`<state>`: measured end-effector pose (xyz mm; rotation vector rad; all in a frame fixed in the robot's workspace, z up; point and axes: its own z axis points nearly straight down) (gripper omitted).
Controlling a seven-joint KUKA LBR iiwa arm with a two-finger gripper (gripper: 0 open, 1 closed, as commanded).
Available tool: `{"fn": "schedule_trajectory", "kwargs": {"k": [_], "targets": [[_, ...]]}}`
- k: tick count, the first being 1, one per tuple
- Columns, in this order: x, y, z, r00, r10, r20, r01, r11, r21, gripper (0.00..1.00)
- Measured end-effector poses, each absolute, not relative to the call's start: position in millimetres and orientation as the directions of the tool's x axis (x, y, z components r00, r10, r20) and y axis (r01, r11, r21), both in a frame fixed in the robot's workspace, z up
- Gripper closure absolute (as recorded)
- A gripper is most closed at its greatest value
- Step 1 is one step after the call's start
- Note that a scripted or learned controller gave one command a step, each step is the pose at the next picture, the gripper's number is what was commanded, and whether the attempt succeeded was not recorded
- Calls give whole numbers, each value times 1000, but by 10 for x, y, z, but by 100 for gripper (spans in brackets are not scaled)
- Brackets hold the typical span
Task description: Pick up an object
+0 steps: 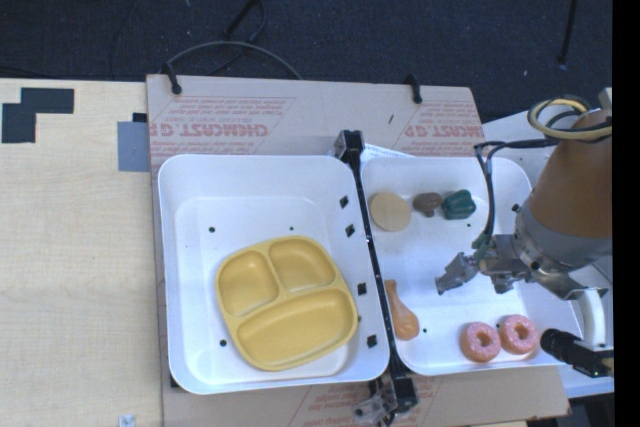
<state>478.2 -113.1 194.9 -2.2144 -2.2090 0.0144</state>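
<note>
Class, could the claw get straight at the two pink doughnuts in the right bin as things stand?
Probably yes. The claw hangs above bare bin floor, and the doughnuts lie just beyond it in the open, with nothing on top.

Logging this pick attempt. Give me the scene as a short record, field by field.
left bin: holds a yellow divided plate
right bin: tan round piece, brown lump, green object, orange pear-shaped item, two pink donuts
gripper: over the middle of the right bin, nothing seen between its fingers
arm: reaches in from the right
</note>
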Motion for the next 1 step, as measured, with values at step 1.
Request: {"fn": "schedule_trajectory", "kwargs": {"k": [1], "targets": [[4808,-1133,2002,0,1000,2,1000,0,-5,0]]}}
